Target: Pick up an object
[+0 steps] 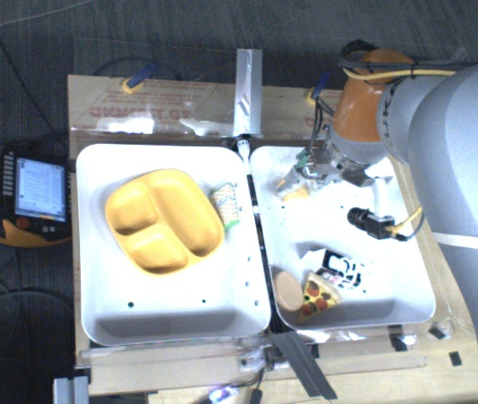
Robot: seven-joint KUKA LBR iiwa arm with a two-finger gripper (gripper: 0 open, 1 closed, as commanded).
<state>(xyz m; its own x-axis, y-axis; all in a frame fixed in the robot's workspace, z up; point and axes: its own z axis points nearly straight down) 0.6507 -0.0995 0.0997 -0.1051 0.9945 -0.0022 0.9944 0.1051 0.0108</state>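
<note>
Right bin (407, 305), end effector (306, 173) seemingly blurred

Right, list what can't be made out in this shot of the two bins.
- Gripper, camera view: small and overexposed against the right bin; whether its fingers are open or shut can't be told, nor whether they touch the yellowish bit beside them.
- Black-and-white item: too small and blurred to identify.
- Arm: cut off by the right edge.
- Small patterned object beside the yellow tray: too blurred to identify.
</note>
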